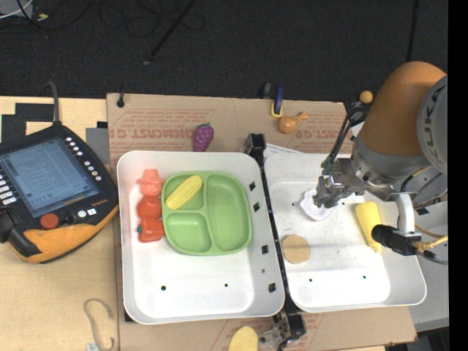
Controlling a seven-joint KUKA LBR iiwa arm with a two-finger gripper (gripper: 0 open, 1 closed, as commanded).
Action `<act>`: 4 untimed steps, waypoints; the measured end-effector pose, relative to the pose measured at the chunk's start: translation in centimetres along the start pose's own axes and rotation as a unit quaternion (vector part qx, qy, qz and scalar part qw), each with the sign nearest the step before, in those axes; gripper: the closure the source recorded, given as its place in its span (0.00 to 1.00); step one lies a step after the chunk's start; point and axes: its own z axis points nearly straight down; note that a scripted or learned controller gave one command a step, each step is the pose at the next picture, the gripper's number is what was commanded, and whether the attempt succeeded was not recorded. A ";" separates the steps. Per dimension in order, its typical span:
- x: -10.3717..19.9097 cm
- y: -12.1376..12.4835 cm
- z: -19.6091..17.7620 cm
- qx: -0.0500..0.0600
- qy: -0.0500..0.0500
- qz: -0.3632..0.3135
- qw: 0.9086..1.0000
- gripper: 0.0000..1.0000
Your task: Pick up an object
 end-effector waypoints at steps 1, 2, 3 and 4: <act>-0.2 0.0 -0.8 0.002 0.000 0.000 1.000 1.00; 4.8 1.6 -1.4 0.002 0.001 -0.002 1.000 1.00; 3.9 0.9 0.3 0.004 0.000 0.000 1.000 1.00; 3.8 1.2 -1.9 0.002 0.000 0.000 1.000 1.00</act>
